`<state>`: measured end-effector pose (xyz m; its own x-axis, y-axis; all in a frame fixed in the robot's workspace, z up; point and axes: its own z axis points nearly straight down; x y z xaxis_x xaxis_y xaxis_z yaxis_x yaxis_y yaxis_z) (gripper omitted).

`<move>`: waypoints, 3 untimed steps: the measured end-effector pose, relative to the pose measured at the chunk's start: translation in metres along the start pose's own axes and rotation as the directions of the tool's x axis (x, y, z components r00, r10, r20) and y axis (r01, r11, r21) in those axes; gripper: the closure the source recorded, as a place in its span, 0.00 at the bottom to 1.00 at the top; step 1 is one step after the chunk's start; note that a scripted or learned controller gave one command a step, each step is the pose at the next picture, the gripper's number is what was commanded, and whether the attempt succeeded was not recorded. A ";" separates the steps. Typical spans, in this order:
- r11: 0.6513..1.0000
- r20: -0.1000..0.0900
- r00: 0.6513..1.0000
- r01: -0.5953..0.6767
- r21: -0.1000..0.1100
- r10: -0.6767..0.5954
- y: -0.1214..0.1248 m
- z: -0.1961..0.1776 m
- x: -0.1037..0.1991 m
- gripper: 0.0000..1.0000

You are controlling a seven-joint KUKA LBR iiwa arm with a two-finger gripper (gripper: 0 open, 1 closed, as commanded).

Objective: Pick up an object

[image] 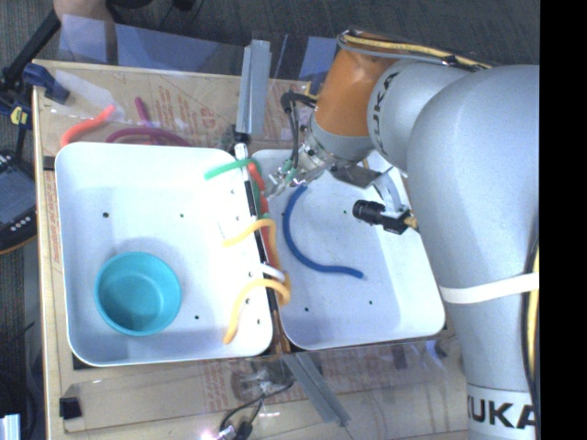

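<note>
Gripper low beside blue cord, largely masked by arm; finger state impossible to tell.

1. The surface — pale wood with faint red print — carries everything.
2. Two white bins rest on it, touching: the left bin and the right bin.
3. Red and orange tubing lies just beyond the left bin.
</note>
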<state>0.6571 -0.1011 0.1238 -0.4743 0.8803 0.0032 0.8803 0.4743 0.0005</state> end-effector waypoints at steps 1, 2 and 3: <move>1.000 0.013 1.000 -0.004 0.001 0.004 -0.003 -0.003 -0.007 0.00; 0.999 0.028 0.999 0.032 0.001 -0.032 -0.005 0.024 -0.013 0.00; 0.999 0.018 0.999 0.039 -0.002 -0.039 -0.001 0.015 -0.007 1.00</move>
<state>0.6591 -0.1078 0.1090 -0.5078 0.8613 -0.0152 0.8614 0.5079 0.0030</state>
